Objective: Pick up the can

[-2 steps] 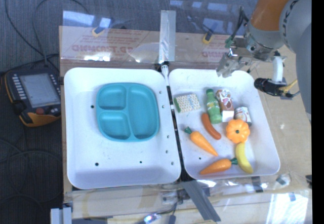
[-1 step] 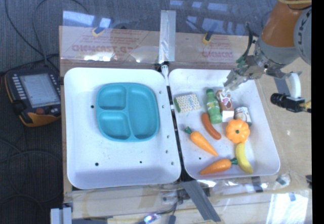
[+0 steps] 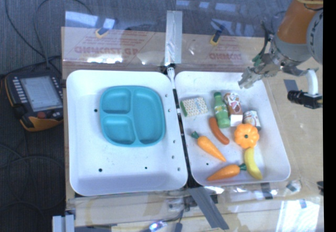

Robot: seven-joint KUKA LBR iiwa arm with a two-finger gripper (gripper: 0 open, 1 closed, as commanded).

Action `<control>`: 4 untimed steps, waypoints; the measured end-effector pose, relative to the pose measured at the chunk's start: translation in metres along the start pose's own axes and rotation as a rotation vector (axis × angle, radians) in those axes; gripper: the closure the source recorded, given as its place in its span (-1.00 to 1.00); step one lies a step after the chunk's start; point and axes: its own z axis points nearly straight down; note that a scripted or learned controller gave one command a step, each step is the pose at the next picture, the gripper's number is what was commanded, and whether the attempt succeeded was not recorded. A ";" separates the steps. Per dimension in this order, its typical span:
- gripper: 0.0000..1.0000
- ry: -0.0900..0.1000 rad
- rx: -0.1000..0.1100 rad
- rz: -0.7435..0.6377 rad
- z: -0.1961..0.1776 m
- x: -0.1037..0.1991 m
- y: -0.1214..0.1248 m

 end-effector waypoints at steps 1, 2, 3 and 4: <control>1.00 0.002 0.003 0.575 -0.006 -0.004 -0.096; 1.00 0.001 0.001 0.716 0.064 0.027 -0.121; 1.00 0.003 -0.008 0.832 0.096 0.037 -0.102; 1.00 0.004 0.004 0.625 0.024 0.030 -0.173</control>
